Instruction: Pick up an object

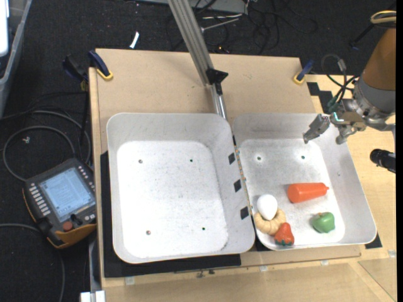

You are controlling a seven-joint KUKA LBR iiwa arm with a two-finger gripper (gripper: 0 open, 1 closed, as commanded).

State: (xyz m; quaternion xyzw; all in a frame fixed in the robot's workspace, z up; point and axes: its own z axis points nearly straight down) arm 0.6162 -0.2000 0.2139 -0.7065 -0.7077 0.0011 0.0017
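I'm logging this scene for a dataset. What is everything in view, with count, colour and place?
bins: 2, white, side by side on the bench
carrot: 1, orange, right bin, middle
egg: 1, white, right bin, near its left wall
banana: 1, tan, under the egg
strawberry: 1, red, right bin, front edge
pepper: 1, green, right bin, front right
bench: 1, tan wood, under the bins
clamps: 2, blue and yellow, bench's back corners
pendant: 1, grey and orange, floor left of the bench
gripper: 1, grey, open, above the right bin's back right corner
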